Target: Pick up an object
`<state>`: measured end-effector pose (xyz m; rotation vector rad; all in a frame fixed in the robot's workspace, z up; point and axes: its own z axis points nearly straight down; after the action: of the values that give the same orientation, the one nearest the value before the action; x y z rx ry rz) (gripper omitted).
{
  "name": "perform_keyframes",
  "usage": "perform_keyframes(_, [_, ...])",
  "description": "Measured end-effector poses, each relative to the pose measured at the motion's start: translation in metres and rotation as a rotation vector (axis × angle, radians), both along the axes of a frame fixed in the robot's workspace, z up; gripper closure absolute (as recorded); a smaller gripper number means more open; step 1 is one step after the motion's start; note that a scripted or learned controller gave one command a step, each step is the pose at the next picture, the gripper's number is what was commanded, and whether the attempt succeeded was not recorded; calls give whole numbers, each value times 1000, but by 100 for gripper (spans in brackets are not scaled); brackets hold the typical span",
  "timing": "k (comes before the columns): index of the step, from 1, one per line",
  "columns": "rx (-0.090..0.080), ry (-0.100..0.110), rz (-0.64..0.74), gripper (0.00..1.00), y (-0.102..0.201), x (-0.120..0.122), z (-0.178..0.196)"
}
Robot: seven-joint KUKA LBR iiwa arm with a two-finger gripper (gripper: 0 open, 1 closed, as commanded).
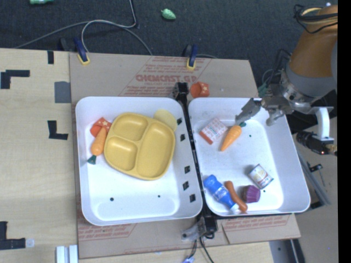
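You are looking at a robotics laboratory test bench: two shallow white plastic bins (88,147) rest on a brown cardboard sheet (159,78) held by blue-and-yellow spring clamps (191,56), with a thin grey cable (109,23) crossing dark carpet (230,15).

The bench (33,147) carries a cardboard sheet (159,78); two white bins (137,210) sit on it, left of the gripper (259,113).
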<state>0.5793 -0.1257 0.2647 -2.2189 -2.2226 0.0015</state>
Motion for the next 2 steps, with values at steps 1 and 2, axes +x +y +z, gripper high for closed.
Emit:
perform_keyframes(1, [0, 4, 0, 0, 11, 37, -118])
perform_keyframes(2, [-6, -22, 2, 0, 3, 66, -160])
